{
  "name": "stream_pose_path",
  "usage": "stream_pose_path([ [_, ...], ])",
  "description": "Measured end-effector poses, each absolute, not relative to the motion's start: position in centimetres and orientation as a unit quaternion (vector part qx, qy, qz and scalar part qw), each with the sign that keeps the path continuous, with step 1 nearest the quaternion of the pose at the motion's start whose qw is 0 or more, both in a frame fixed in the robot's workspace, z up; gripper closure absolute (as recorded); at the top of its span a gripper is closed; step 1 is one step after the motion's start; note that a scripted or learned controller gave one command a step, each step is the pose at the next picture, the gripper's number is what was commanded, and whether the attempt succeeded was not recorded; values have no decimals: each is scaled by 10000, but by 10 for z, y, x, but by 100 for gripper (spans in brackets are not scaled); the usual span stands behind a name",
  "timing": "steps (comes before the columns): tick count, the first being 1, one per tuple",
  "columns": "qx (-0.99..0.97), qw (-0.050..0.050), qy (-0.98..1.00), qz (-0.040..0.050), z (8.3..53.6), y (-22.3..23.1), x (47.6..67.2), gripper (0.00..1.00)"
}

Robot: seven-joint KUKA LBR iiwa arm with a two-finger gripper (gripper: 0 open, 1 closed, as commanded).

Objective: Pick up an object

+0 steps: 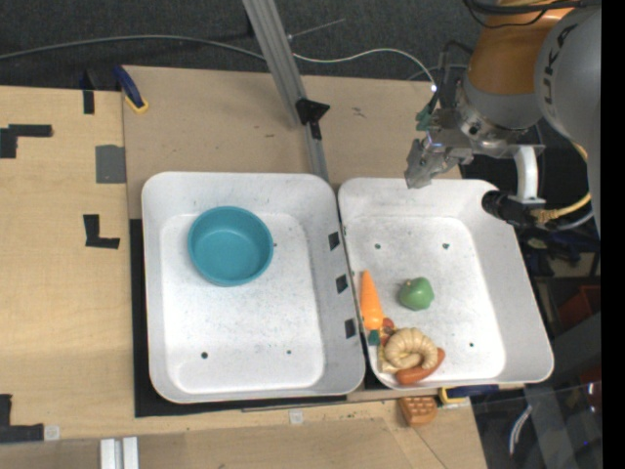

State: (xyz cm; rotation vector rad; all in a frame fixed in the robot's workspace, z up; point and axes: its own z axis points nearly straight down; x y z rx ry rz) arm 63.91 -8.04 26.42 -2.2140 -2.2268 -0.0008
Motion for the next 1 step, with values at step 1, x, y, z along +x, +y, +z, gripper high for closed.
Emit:
stream_pose_path([
  [1, -7051, 18, -7091, 9, 246, -28, 616, 100],
])
